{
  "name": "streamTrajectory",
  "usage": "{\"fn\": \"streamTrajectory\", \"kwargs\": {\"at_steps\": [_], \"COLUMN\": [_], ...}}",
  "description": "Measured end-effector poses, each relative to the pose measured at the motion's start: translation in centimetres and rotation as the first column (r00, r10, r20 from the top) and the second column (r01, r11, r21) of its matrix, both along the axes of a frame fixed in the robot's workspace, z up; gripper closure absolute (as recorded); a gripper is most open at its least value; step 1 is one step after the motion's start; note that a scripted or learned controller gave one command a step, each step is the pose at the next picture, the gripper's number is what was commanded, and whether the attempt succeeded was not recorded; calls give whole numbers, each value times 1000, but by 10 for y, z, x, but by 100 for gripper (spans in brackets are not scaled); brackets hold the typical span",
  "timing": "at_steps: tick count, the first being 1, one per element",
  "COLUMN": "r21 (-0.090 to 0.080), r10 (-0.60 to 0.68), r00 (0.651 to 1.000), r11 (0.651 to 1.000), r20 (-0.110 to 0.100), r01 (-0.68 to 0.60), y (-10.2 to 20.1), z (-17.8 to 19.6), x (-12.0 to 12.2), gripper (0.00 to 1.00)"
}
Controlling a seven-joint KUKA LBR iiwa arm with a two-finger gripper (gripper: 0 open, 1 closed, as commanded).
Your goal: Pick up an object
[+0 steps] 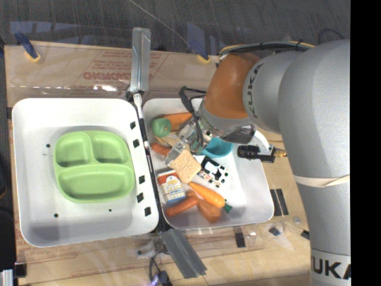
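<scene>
Two white bins sit side by side, and I take the right bin (262,198) as my landmark. At its near edge lie a carrot (207,193) and a small carton (172,187). Toward its middle a tan cracker (186,167) rests just under my gripper (181,148); whether my fingers are apart or closed I cannot tell. Farther back lies a green fruit (161,126). Left of it, the other bin holds a green divided plate (93,165).

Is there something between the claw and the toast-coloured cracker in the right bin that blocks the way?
Nothing visible does. The claw hangs directly above the cracker, at its upper edge. The carrot and the small carton lie beside the cracker, not over it.
</scene>
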State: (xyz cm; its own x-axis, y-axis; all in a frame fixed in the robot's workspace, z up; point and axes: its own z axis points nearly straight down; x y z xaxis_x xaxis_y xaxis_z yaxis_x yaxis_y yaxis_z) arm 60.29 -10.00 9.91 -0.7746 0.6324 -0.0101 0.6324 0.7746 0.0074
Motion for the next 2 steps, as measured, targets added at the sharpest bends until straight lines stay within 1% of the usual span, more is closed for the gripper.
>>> {"fn": "streamTrajectory", "kwargs": {"at_steps": [1, 2], "r21": [-2, 1], "r10": [6, -306], "r00": [1000, 952], "r11": [1000, 952], "r20": [9, -11], "r01": [-6, 306], "y": [0, 8], "z": [13, -6], "x": [3, 23], "gripper": [100, 100]}}
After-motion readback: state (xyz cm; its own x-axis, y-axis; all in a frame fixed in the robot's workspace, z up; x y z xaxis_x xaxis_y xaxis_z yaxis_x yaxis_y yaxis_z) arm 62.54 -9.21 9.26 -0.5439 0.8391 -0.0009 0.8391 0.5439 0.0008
